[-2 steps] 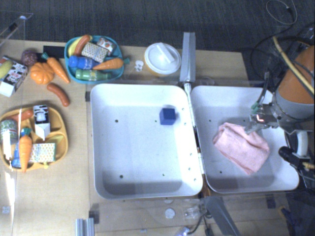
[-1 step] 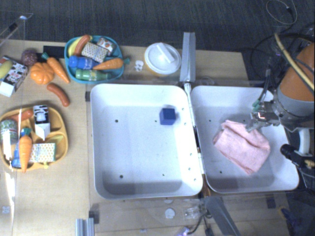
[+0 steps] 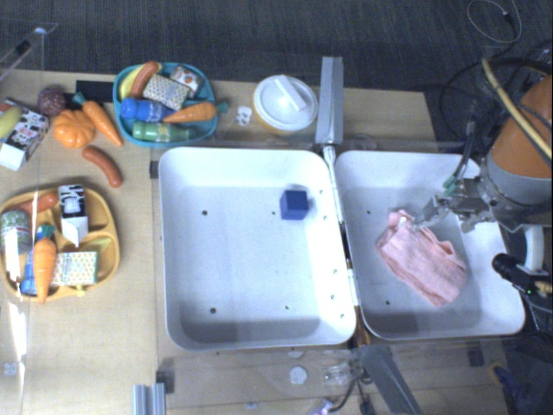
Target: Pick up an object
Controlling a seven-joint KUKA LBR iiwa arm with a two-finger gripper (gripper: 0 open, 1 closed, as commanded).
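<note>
So, my gripper [image 3: 429,218] sits low in the right bin [image 3: 484,314], at the pink cloth's [image 3: 421,261] top edge.
Can't tell its opening or any grasp. The blue block [image 3: 295,203] sits alone in the left bin [image 3: 251,318], walls well clear.

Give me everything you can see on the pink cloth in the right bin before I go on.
The pink cloth is a soft, crumpled fabric piece, pale pink, bunched into folds rather than spread flat. It lies on the floor of the right bin, near its middle, stretching diagonally from upper left to lower right. The gripper is at its upper end; whether it touches the cloth is unclear. Nothing else touches it.
</note>
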